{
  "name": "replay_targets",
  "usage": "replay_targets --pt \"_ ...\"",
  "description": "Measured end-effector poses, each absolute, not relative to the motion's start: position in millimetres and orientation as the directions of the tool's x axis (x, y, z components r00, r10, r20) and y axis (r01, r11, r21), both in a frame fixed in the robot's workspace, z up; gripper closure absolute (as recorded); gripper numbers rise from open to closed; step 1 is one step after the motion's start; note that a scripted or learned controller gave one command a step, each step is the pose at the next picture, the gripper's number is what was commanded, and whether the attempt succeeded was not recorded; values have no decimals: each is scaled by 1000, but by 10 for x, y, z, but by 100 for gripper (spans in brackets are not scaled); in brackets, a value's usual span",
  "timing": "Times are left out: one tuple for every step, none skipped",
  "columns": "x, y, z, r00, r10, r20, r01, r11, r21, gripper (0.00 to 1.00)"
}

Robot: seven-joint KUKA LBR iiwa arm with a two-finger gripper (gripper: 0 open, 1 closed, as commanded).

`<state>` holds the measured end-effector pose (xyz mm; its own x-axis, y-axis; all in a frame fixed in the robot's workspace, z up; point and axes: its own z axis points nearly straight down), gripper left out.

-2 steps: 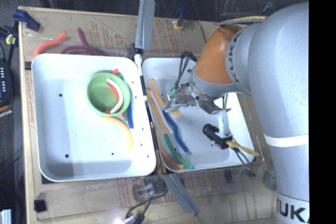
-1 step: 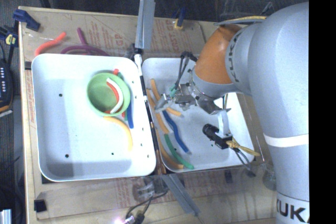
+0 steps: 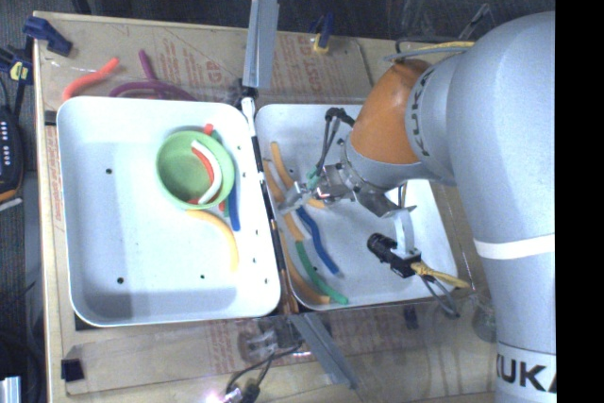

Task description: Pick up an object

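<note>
Grey arm [image 3: 500, 156] looms nearest, over right white bin [image 3: 429, 283]. End effector [image 3: 316, 189] low at bin's left side; opening unreadable. Blue curved strip [image 3: 316, 241] just below it, long axis running down-right.

I've got the arm [image 3: 491, 156] in from the right, wrist bent down, gripper [image 3: 307, 193] low over the right bin [image 3: 429, 203], near its left wall.

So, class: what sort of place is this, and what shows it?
Probably a robotics lab bench: a KUKA arm reaches over two white bins of loose plastic strips, on a clamped board.
</note>
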<state>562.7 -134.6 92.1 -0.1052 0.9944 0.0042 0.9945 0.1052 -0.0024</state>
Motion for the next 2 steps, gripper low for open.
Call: replay_targets --pt "5628 -1330 1036 -108 994 9 994 109 -6 100" --pt "6052 -1378 2141 -68 998 1 998 68 -2 100"
